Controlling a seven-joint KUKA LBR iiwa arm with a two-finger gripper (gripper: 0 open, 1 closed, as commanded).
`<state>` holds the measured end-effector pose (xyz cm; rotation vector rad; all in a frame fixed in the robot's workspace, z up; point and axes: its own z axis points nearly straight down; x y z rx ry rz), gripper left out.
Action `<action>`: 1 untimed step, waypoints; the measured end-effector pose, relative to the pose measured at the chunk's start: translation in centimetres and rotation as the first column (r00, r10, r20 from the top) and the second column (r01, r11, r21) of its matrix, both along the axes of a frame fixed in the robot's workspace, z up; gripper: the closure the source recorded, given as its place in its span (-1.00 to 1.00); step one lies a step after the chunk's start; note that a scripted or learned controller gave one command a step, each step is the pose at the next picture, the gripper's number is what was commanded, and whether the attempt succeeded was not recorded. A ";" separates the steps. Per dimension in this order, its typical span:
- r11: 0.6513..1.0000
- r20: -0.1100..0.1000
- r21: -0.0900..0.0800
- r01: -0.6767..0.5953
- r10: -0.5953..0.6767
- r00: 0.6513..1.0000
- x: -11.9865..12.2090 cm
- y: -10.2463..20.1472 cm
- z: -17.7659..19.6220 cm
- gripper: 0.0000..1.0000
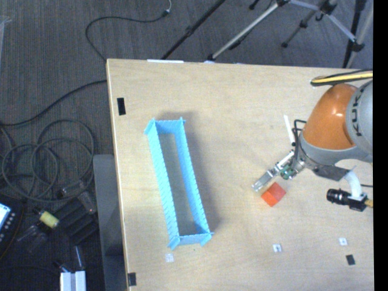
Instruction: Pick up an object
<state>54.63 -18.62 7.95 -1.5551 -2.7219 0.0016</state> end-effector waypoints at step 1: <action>1.000 -0.003 0.004 0.001 -0.001 1.000 0.0 0.1 0.5 1.00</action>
